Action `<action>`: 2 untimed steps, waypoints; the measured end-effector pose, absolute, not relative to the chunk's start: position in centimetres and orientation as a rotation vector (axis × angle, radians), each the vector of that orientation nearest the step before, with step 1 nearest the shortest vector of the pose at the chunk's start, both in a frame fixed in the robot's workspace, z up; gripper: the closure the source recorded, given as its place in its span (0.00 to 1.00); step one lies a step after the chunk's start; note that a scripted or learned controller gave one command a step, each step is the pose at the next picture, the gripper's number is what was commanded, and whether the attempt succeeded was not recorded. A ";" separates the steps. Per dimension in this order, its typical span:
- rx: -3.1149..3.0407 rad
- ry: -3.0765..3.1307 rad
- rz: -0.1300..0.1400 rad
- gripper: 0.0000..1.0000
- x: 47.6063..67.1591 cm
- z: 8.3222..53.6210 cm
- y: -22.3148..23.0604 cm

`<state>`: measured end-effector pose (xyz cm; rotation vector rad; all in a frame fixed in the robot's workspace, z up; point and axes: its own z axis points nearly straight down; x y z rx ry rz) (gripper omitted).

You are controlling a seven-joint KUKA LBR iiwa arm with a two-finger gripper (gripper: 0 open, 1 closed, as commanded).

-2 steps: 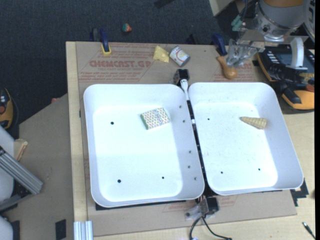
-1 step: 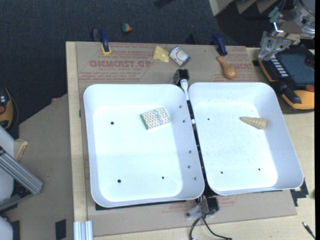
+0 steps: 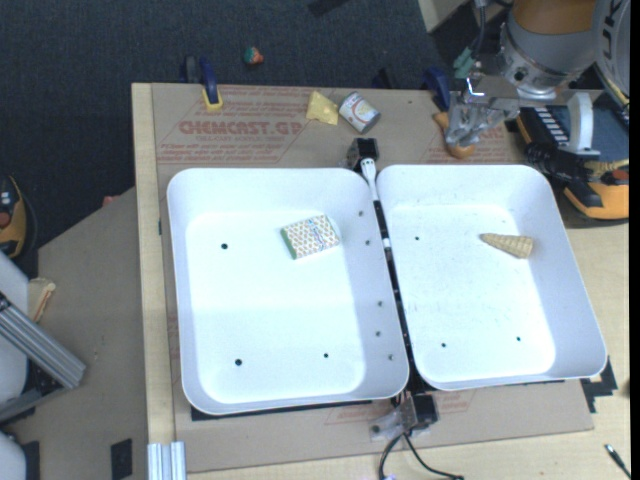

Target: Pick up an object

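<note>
While the fingers (image 3: 470, 128) hang beyond the right bin (image 3: 560, 268), grip state unclear, cone (image 3: 507, 244) well apart inside it.

Left bin (image 3: 190, 268): packet (image 3: 311, 236) lying toward its rear. Right bin (image 3: 560, 258): cone (image 3: 507, 244) near its right wall. Tool (image 3: 468, 128) behind right bin.

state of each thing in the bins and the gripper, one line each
sponge: lying flat in the left bin, untouched
cone: on its side in the right bin, tip pointing left
gripper: above the bench beyond the right bin, holding nothing
</note>
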<state>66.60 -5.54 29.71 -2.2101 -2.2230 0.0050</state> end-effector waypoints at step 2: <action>-2.207 -2.226 0.003 1.00 66.6 27.5 4.2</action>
